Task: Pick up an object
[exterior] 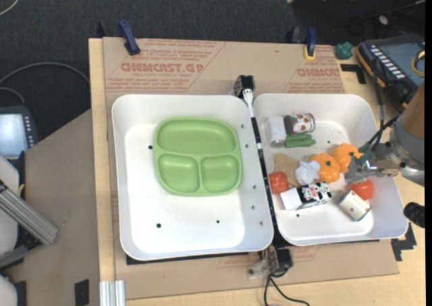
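Camera view | fingers state unclear | smooth green three-compartment tray | glossy shallow white left bin

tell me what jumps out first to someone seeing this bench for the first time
The pale green three-compartment plastic plate draws the eye first, lying alone in the middle of the left white bin. Next comes the bright jumble of small toys in the right white bin, led by an orange plastic toy near its centre. The grey arm's gripper reaches in from the right, just beside that orange toy.
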Available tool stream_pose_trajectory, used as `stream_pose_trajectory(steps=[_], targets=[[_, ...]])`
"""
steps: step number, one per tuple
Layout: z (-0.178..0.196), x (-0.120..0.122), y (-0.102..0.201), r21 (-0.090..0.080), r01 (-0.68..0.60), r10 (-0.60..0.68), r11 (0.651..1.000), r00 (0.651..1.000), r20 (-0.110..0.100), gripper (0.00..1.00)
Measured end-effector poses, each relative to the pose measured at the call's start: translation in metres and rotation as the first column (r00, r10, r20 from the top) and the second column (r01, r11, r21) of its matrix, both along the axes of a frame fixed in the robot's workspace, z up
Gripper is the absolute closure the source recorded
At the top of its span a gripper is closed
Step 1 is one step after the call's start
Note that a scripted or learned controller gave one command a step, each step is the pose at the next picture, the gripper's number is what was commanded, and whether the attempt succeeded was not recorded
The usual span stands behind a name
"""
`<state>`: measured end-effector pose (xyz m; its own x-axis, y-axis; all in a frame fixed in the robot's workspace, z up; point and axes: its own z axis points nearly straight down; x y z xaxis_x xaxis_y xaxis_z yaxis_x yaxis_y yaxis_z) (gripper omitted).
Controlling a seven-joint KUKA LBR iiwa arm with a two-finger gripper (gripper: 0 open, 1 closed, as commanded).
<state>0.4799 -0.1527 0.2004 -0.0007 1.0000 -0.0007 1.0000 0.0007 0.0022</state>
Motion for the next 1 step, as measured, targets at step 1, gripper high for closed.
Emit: stream_pose_trajectory(steps=[1], targets=[[0.0101, 0.0007, -0.0003, -0.002, 0.0, 0.0, 1.0, 1.0, 0.003, 1.0]])
